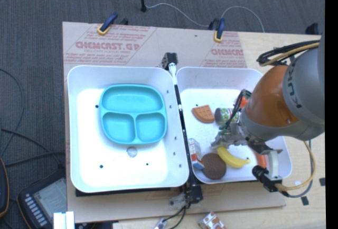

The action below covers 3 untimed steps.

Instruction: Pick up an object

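Observation:
The right bin [211, 77] holds several toy foods: an orange waffle-like piece [203, 113], a green can [223, 115], a yellow banana [232, 157], a brown round cookie [213, 165], a small red and white packet [194, 152] and an orange piece [262, 160] near the right wall. My gripper [228, 137] hangs low in this bin, just above the banana and below the can. The wrist covers the fingertips, so their state is hidden. Nothing visibly sits between them.
The left bin [84, 117] bears a light blue divided plate [133, 114] and a small clear disc [131, 152]. A black bracket [170, 58] sits at the bins' far junction. Clamps [108, 23] hold the board's far edge. Cables trail off the arm at right.

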{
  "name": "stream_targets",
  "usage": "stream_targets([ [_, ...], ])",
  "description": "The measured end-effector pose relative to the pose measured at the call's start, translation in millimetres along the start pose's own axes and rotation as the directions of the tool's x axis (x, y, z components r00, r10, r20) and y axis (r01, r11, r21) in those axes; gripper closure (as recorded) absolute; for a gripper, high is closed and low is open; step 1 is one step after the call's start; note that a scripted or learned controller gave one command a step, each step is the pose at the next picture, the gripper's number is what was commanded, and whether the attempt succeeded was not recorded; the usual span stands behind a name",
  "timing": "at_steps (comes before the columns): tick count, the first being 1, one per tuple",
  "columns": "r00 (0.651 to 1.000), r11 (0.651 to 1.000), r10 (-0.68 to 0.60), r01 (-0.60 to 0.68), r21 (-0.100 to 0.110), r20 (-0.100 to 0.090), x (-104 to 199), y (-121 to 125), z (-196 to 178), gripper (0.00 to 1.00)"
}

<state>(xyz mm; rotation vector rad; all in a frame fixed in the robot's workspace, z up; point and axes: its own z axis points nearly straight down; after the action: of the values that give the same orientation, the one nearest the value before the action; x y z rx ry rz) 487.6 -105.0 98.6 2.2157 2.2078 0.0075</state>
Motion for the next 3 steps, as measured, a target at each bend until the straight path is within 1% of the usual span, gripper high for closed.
stream_targets([
  [1,1.000,1.000,-0.005,0.005,0.012,-0.006,63,50,-86,1.00],
  [3,1.000,1.000,-0.005,0.005,0.016,-0.005,63,50,-104,1.00],
])
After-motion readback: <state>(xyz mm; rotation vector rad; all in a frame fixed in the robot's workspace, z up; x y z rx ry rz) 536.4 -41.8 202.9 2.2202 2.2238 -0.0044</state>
